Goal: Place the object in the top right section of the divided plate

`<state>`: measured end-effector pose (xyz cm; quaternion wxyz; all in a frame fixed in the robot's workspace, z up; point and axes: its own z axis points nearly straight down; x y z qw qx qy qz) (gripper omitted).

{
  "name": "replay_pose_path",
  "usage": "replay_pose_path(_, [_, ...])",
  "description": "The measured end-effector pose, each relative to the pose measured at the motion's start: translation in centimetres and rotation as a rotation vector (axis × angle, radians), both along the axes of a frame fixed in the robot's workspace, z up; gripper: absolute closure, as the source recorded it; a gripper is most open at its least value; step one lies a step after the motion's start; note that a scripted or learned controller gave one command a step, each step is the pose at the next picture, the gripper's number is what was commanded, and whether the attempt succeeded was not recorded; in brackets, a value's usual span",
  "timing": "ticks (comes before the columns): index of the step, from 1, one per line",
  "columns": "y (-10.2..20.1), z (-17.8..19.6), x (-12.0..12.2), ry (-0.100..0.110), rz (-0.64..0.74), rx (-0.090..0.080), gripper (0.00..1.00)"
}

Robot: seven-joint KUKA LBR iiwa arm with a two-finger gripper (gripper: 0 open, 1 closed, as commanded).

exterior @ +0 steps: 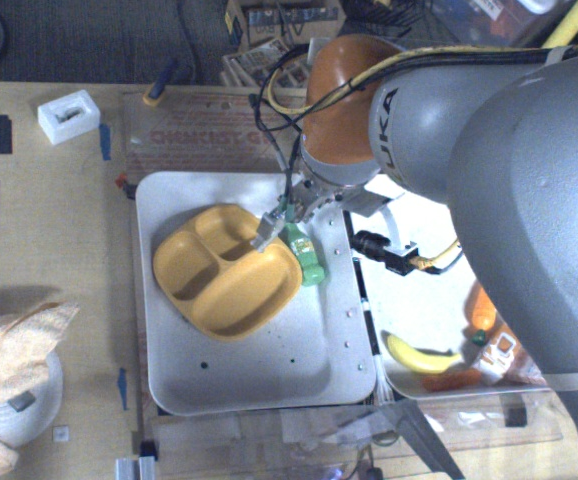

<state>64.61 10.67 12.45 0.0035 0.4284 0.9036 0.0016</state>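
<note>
A yellow divided plate point(227, 273) lies tilted in the left white bin point(249, 368), with two small sections toward its upper left and one large section toward the lower right. A green object point(307, 258) lies against the plate's right rim, partly on the bin floor. My gripper point(281, 223) hangs right over the top end of the green object and the plate's upper right rim. The wrist hides where the gripper meets the object, so a hold on it cannot be made out. The grey arm with its orange band point(344, 98) reaches in from the right.
The right bin point(419, 388) holds a banana point(419, 353), an orange item point(481, 308) and a small packet point(499, 353), partly under the arm. A white box point(69, 116) sits on the bench at upper left. A crumpled cloth point(9, 353) lies at lower left.
</note>
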Motion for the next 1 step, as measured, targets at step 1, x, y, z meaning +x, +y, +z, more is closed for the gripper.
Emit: replay_pose_path(1, [-0.63,0.01,1.96,0.005,0.268,-0.001,0.00])
